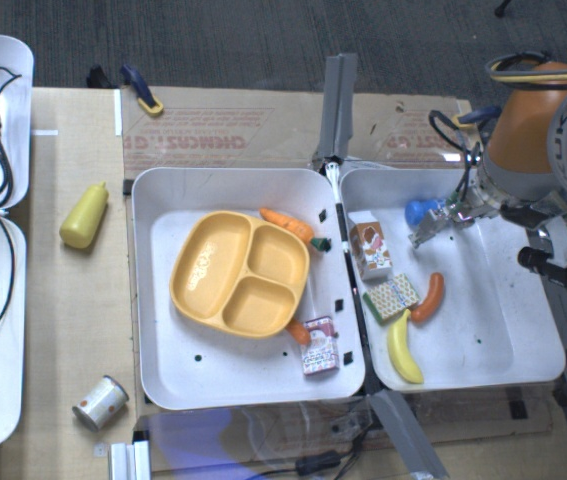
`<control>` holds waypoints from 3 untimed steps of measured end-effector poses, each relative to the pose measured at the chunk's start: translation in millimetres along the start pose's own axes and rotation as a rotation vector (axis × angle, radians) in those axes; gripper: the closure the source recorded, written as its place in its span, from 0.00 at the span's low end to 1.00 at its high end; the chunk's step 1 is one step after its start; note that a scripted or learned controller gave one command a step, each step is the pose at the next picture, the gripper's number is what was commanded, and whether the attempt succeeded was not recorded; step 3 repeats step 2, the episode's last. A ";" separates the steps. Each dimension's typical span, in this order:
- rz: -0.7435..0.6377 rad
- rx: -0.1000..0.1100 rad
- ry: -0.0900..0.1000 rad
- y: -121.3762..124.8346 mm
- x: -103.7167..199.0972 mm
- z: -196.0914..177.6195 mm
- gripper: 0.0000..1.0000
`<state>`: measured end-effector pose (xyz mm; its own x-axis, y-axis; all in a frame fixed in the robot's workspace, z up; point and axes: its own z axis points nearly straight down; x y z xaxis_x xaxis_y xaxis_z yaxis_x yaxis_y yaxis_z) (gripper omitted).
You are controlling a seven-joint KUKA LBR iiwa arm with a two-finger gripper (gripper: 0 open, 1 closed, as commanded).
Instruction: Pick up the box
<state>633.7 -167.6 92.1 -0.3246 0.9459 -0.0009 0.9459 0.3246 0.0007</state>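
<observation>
While the arm reaches in from the right, the tool (433, 230) hangs over the upper middle of the right bin (538, 368), just beside a small blue object (421, 211); whether it is apart or together cannot be told at this size, and nothing is seen clamped in it.

The box (371, 249), a small carton with a brown and white printed face, lies flat near the right bin's upper left corner, close to the wall shared by the 2 bins. It lies to the left of the tool and slightly toward the near edge, near but apart from it. Its long axis runs roughly from far edge to near edge, almost parallel to the shared wall.

A second carton (319, 345) lies in the left bin (153, 268) near its lower right corner, beside the yellow divided plate (240, 273), well apart from the tool; the box in the right bin is judged the nearer target. A checkered packet (392, 297), a sausage (429, 298) and a banana (403, 347) lie toward the near edge from it.
</observation>
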 end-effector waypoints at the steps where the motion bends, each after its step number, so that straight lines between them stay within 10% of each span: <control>1: -0.337 -0.001 -0.001 -12.1 -15.2 -0.3 0.00; 2: 0.192 0.009 0.006 16.8 -6.4 2.0 0.00; 3: 0.192 0.009 0.006 16.8 -6.4 2.0 0.00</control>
